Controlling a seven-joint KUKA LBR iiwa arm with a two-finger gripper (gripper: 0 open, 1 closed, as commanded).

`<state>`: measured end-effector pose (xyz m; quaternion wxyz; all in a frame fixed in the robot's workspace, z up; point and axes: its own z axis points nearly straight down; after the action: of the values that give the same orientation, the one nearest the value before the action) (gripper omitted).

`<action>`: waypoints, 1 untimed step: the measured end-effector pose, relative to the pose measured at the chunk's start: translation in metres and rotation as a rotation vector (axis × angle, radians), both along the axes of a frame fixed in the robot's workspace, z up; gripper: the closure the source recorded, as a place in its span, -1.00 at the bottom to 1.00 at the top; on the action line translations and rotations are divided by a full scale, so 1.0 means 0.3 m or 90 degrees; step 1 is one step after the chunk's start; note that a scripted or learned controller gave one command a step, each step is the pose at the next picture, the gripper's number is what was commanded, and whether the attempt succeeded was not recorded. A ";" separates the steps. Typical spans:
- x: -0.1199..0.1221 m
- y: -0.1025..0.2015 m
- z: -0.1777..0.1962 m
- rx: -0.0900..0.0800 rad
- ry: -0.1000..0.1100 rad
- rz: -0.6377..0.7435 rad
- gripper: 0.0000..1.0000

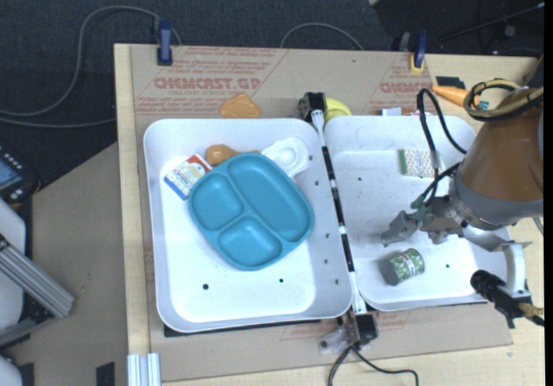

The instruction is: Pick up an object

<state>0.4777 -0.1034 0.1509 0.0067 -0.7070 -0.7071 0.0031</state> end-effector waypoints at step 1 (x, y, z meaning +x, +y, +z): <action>0.000 -0.010 -0.101 -0.002 -0.005 -0.001 -1.00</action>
<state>0.4778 -0.1063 0.1205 0.0031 -0.7074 -0.7068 0.0014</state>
